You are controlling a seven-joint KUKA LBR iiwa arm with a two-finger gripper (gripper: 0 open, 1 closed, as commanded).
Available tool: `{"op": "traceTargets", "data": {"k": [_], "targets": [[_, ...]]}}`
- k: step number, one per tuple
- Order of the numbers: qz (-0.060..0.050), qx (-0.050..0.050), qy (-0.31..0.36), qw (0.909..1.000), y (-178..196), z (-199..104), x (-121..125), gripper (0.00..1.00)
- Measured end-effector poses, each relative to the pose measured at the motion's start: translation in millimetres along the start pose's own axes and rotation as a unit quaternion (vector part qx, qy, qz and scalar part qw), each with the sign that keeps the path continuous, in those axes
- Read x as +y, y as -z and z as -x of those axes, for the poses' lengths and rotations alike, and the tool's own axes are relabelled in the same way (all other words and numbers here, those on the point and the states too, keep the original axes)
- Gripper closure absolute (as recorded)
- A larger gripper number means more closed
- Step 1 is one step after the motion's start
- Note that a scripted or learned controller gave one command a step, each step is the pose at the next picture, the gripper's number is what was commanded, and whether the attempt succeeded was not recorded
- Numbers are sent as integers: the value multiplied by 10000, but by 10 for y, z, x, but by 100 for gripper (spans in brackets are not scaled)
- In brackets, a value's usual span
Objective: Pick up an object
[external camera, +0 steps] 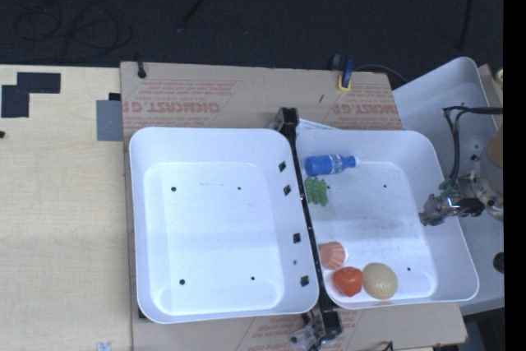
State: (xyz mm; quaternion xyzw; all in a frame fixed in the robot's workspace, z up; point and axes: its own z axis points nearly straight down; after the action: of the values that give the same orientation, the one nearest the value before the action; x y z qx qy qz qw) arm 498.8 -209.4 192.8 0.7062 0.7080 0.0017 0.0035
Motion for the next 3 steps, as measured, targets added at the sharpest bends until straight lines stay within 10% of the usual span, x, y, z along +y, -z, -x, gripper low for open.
{"op": "traceTargets", "data": {"k": [1,2,3], "targets": [[-51,21,-17,10000,115,38,-239,100],[-39,13,-3,10000,-49,39,207,100],[-51,21,1,10000,-1090,-781,-257,100]]}}
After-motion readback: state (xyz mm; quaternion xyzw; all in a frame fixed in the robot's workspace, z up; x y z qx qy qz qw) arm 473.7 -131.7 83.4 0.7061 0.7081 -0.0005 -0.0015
